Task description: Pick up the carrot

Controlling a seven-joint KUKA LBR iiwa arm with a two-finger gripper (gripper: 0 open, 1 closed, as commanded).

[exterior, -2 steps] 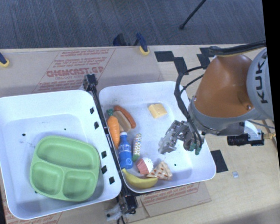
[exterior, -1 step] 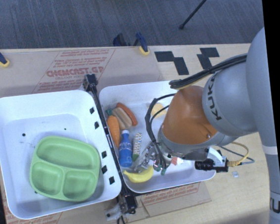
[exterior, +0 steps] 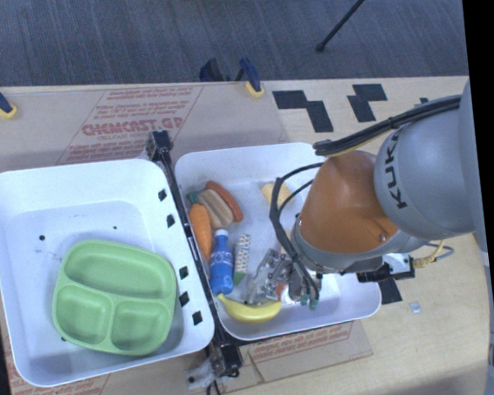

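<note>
The orange carrot [exterior: 201,229] lies lengthwise against the left wall of the right bin [exterior: 243,159], next to a blue bottle [exterior: 221,262]. My gripper [exterior: 277,278] hangs low in the right bin's front part, just above and right of a yellow banana [exterior: 249,309]. It stands about a hand's width right of and nearer than the carrot. The arm's orange band [exterior: 345,208] and grey body cover the bin's right half.
A hot dog [exterior: 220,202] lies at the carrot's far right. A small patterned packet [exterior: 243,256] rests beside the bottle. The left bin [exterior: 20,207] holds a green divided plate [exterior: 114,295]. A black clip [exterior: 160,143] joins the bins at the back.
</note>
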